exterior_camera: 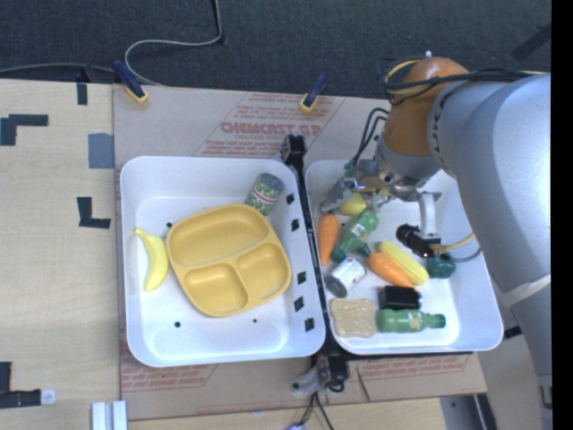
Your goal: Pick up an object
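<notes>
My gripper (356, 189) hangs low over the far left part of the right bin (474, 316), under the orange wrist band. Just beneath it lie a yellow lemon-like piece (352, 206), a green bottle (358, 232) and an orange carrot (329, 236). Whether anything is gripped cannot be made out. Further toward the front lie a silver can (345, 276), a second carrot (391, 268), a corn cob (405, 260), a bread slice (354, 317) and another green bottle (410, 322).
The left bin (143, 330) holds a yellow divided plate (228, 258), a banana (152, 259) and a small green can (265, 193). The black divider (303, 240) runs between the bins. My grey arm covers the right bin's far right side.
</notes>
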`<state>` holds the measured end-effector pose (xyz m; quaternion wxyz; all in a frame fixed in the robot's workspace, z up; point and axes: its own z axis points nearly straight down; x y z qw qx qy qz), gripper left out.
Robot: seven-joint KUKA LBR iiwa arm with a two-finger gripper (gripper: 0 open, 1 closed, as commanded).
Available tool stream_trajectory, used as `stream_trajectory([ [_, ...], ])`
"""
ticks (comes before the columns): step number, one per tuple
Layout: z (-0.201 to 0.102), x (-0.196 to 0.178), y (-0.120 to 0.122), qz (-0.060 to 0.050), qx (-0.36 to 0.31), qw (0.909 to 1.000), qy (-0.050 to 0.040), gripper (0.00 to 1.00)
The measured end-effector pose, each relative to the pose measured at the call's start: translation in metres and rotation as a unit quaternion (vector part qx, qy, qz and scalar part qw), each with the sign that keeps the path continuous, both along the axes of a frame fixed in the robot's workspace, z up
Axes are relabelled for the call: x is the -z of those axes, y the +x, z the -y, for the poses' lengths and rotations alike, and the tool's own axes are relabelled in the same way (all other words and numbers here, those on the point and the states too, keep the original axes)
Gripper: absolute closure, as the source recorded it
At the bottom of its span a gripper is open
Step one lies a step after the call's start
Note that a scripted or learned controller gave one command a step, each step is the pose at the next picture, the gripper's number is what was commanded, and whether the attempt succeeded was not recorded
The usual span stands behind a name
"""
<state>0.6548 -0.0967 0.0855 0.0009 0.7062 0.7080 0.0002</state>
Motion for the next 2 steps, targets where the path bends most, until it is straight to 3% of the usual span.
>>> stream_trajectory([
  [2,0.008,0.000,0.014,0.000,0.000,1.0000,0.0004,0.00],
])
